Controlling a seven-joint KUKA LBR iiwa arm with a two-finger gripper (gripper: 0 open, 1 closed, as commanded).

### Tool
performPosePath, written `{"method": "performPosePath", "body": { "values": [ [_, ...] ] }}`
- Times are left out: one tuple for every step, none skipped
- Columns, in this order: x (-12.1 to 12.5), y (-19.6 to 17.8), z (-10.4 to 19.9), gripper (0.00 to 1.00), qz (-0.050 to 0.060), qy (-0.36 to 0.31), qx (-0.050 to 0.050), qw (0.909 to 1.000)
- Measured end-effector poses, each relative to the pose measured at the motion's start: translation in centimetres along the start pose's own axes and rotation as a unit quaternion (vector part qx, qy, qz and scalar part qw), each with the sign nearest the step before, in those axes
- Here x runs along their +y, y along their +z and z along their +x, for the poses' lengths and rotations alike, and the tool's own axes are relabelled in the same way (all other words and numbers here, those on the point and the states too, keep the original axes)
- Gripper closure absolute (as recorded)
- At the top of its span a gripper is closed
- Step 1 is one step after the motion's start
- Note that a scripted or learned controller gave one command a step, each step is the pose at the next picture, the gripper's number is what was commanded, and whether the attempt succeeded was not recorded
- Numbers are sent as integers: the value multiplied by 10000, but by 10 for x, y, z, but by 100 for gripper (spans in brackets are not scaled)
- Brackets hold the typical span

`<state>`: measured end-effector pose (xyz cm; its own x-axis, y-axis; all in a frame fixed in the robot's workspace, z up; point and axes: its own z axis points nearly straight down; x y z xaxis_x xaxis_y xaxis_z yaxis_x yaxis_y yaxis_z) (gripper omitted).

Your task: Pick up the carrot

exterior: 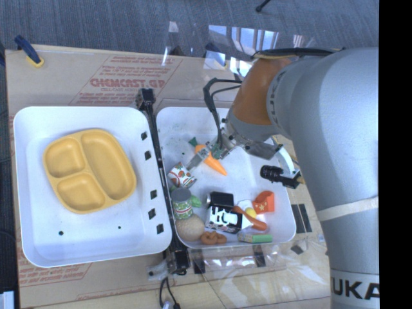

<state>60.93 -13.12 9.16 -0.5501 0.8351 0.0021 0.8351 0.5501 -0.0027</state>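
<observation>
From my remote console, the tool (217, 150) sits low in the right bin (168, 122), directly against the carrot (212, 162). The carrot lies near the middle of that bin, orange tip pointing toward the bin's near-right corner, green top just beside the tool; whether the tool is clenched on it or released, I cannot tell. Along the right bin's near edge I see a green-labelled can (182, 205), a black-and-white carton (223, 215), a red piece (264, 202), a brown pretzel (212, 238) and a green pod (255, 238). The left bin (29, 237) holds a yellow three-compartment tray (88, 169), toward its far-left corner.
</observation>
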Motion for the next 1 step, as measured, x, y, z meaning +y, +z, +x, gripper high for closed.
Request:
{"method": "performPosePath", "body": {
  "values": [
    [2, -10, 1, 100, 9, -50, 2, 10000]
  ]
}}
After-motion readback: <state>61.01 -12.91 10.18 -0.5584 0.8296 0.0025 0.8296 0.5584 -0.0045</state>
